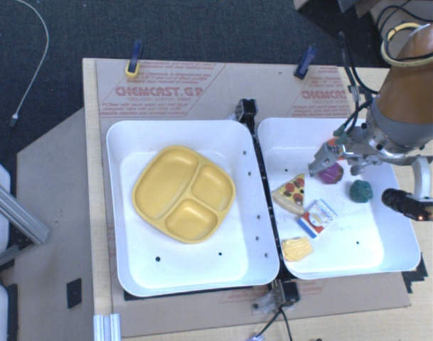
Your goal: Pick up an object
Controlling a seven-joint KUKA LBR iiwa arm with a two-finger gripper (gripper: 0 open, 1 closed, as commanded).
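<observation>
Left bin (pixel 124 190): one yellow divided plate (pixel 184 203), lying flat near the middle; right bin (pixel 387 258): pizza-slice toy (pixel 291 194) by the left wall; red, white and blue packet (pixel 316 217) just right of it; yellow piece (pixel 296 249) at the front left; purple object (pixel 332 173) and green ball (pixel 360 190) toward the back right, near each other; gripper (pixel 335 158): above the purple object, how far open cannot be told, nothing seen in its hold.
</observation>
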